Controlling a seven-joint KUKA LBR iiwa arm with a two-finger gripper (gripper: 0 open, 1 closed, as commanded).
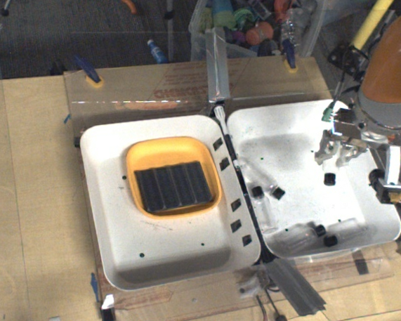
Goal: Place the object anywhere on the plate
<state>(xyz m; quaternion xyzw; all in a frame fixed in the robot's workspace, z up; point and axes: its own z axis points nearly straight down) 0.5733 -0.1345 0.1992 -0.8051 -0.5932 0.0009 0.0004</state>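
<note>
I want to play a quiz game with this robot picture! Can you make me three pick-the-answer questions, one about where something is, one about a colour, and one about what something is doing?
1. Where is the plate?
A. In the left bin
B. In the right bin
C. On the floor

2. What colour is the plate?
A. Blue
B. Yellow-orange
C. Green

3. What lies on the plate?
A. A dark ridged block
B. A red ball
C. A spoon

Answers:
1. A, the plate sits inside the left bin, while the claw is over the right one.
2. B, its rim glows yellow-orange against the white bin.
3. A, a dark ridged block lies flat in the middle of the plate.
</note>
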